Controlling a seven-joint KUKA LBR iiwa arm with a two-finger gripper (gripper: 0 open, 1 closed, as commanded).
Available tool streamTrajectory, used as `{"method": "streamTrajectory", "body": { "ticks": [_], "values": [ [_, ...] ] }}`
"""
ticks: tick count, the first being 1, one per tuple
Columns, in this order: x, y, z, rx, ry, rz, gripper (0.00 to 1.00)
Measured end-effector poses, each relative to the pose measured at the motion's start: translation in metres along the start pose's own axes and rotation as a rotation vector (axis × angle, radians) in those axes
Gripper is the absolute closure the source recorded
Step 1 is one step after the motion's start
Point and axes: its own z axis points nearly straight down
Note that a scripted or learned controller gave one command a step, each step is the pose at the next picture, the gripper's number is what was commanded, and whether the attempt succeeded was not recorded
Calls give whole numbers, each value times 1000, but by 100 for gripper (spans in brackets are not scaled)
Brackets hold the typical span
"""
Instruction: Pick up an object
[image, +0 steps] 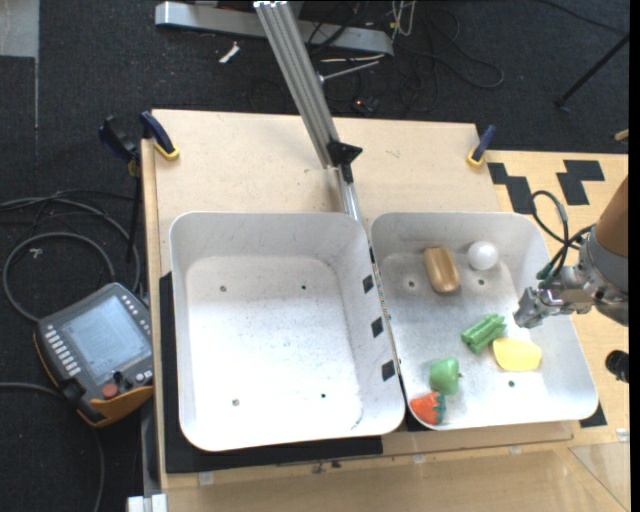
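Five objects lay in the right bin (560, 395). A tan block (441, 270) and a white ball (483, 255) sat close together near the bin's far edge. A green ridged piece (483, 332) lay toward the middle of the bin floor, with a yellow piece (517, 354) just beside it on the side nearer the bin's right wall. At the bin's near left corner a green pepper-shaped toy (445, 375) rested just above a small red-orange piece (427, 407).

The gripper (528, 312) hung over the right bin's right side, just beside the green ridged piece and the yellow piece; whether it touched either could not be told. Nothing showed between its fingers, and whether they stood wide or narrow could not be told.

The left bin (190, 330) sat against the right bin on the wooden bench (240, 160). A control pendant (95, 350) lay on the floor beyond the bench's left edge.
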Motion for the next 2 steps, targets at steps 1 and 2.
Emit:
{"method": "streamTrajectory", "body": {
  "ticks": [1,2],
  "values": [
    [-3,4,-43,1,0,-1,100],
    [-4,6,-69,3,1,0,100]
  ]
}}
